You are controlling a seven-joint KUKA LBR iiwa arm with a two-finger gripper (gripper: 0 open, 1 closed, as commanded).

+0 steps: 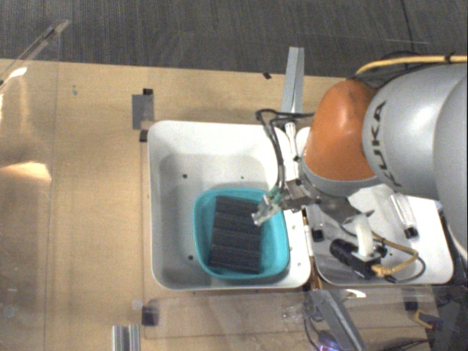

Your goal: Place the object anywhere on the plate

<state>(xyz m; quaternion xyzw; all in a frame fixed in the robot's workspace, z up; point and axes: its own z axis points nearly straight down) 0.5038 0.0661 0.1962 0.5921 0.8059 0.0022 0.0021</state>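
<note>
A black ridged block [235,234] lies flat on the teal plate [278,251], which sits in the front right part of the left bin [175,189]. My gripper [265,210] hangs over the plate's right side, at the block's upper right corner. Whether it touches the block cannot be told. The grey arm with its orange band [340,141] reaches in from the right and hides the wall between the two bins.
The right bin [439,265] is largely covered by the arm. In it lie a clear pen-like tube [402,216] and a small white piece [363,234]. Bare white floor shows at the back and left of the left bin.
</note>
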